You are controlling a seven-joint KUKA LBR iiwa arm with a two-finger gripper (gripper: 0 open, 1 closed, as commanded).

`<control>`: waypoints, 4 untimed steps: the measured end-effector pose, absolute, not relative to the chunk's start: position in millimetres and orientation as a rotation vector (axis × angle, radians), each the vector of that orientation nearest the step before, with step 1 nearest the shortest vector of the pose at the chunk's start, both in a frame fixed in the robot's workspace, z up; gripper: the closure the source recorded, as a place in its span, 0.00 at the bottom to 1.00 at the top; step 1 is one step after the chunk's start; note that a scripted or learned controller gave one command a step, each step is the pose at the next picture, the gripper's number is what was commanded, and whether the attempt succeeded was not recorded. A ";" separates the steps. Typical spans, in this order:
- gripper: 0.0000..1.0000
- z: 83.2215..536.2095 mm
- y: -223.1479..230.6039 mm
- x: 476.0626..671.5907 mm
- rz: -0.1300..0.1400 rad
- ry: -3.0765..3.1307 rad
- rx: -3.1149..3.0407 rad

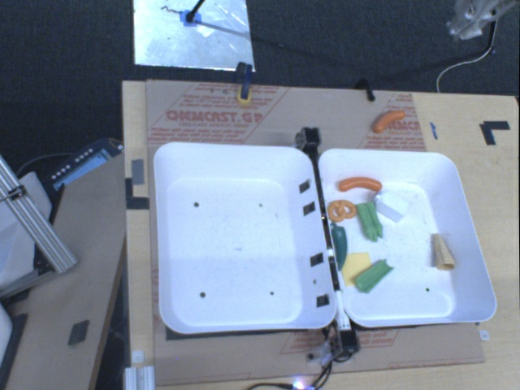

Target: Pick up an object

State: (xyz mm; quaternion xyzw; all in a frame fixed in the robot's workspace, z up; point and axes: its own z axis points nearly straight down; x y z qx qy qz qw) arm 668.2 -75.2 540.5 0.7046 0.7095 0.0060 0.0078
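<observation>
Overhead slanted look at a tan wooden bench (497, 177) carrying two shallow white plastic bins side by side. Left white bin (175, 165) showing bare floor with a few small dark dots. Right white bin (467, 218) holding a loose cluster of small toy foods, mostly toward its left half.

Contents of the right bin, roughly top to bottom:
- orange sausage-shaped toy (359, 184) near the far wall
- small orange pretzel-shaped toy (342, 210) just below it
- white rectangular block (391, 208) touching a light green ridged vegetable piece (370, 220)
- dark green pepper-shaped toy (338, 240) against the dividing wall
- yellow flat wedge (355, 266) touching a bright green stubby piece (374, 275)
- tan wedge-shaped piece (442, 252), well apart from the rest, toward the right wall

Outside the bins, a second orange sausage toy (389, 121) lying on the printed cardboard sheet (211, 112) beyond the right bin.

Pale grey, blurred gripper (478, 8) in the far upper right corner, over dark floor, well apart from both bins and from every toy. Too blurred to tell whether open or closed; nothing visibly held.

Judged progress: task at its very start. Nothing lifted, all toys resting where they lie. Left to do: choosing one toy, travelling over the right bin, descending, closing on the toy, and raising it clear. Lone tan wedge probably the easiest target, given the free space around it.
</observation>
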 end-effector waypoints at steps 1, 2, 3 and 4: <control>1.00 520.2 -158.4 667.4 -0.002 2.213 2.225; 1.00 372.5 -89.9 667.9 -0.009 2.240 2.220; 1.00 458.9 -2.5 669.1 0.016 2.233 2.201; 1.00 541.4 0.3 668.3 0.014 2.223 2.208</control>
